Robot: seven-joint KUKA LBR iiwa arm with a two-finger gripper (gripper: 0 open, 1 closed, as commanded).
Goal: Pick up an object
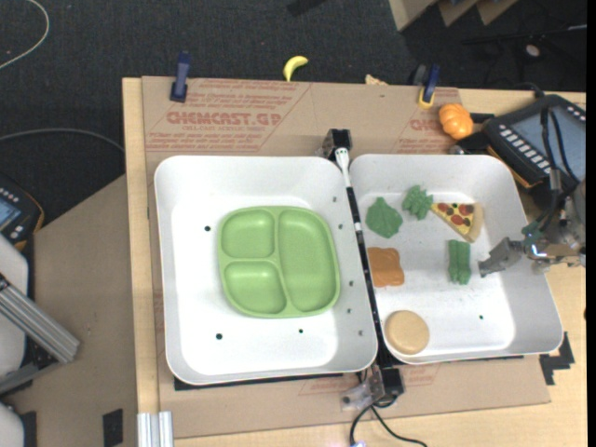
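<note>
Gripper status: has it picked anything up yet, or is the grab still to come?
Nothing looks picked up yet. The gripper sits at the right bin's right edge, nearest the green block, with nothing seen between its fingers. The pizza slice and toast lie in the bin. The whole grab remains.

Single fixed camera, mounted above brown cardboard-covered surface, looking down at slant. Both shallow white plastic bins framed whole: left bin, right bin. Medium distance; dark carpet floor visible beyond far edge.

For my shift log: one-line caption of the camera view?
Hand hovers at right bin edge near green block; green tray in left bin.
</note>
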